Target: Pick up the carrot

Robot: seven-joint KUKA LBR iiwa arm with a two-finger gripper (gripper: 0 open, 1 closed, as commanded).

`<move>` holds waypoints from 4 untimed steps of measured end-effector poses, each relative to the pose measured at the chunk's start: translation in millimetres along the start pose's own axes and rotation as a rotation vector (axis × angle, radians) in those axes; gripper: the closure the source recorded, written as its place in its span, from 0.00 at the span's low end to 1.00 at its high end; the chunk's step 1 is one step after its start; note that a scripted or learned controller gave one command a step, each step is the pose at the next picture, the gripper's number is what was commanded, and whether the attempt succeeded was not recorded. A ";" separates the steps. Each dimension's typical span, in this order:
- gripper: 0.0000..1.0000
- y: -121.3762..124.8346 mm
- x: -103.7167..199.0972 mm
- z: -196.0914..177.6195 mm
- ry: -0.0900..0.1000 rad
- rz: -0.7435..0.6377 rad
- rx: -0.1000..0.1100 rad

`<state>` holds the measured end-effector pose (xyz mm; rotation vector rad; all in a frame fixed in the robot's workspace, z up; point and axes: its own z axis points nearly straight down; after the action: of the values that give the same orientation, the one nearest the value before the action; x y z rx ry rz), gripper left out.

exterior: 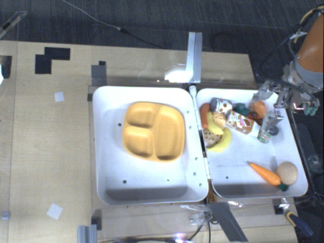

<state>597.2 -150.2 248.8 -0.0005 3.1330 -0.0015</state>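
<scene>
The carrot [264,172] is orange with a small green stub at one end. It lies at a slant near the front right of the right bin [238,184], touching a beige round item [287,172]. My gripper [271,109] hangs over the back right part of that bin, well behind the carrot and apart from it. It looks open, with nothing between its fingers. Just below it stands a small green bottle [263,134].
A cluster sits at the back of the right bin: a can [221,105], a printed box [239,122], a banana [218,139], a red sausage shape [204,115] and an orange ball [258,108]. The left bin [109,186] holds a yellow divided tray [153,130].
</scene>
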 end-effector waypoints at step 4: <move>1.00 40.6 106.3 53.2 -0.010 0.009 0.002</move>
<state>491.4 -109.8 194.7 0.0139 3.1228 -0.0039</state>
